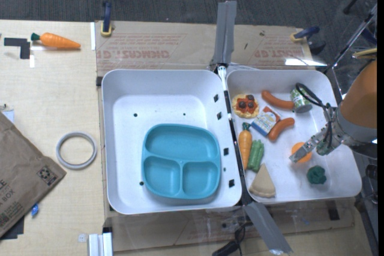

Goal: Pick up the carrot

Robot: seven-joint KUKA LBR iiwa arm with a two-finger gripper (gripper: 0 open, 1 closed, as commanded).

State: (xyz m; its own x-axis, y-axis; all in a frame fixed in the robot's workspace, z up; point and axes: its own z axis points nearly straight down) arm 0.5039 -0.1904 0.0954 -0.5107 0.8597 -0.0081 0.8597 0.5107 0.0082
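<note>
A small orange carrot (245,143) with a green top lies near the left wall of the right bin (336,192), pointing lengthwise beside a green vegetable (256,154). My gripper (303,153) reaches in from the right and sits low over a small orange fruit (302,148) in the right half of that bin, about a hand's width to the right of the carrot. A second, larger carrot (56,41) lies outside the bins on the bench at the far left.
The right bin also holds a tart (245,105), two sausages (277,98) (282,128), a can (300,101), a blue-white packet (263,124), a bread wedge (262,182) and a green lump (316,174). The left bin (120,129) holds a blue divided plate (181,162). A tape ring (76,148) lies on the bench.
</note>
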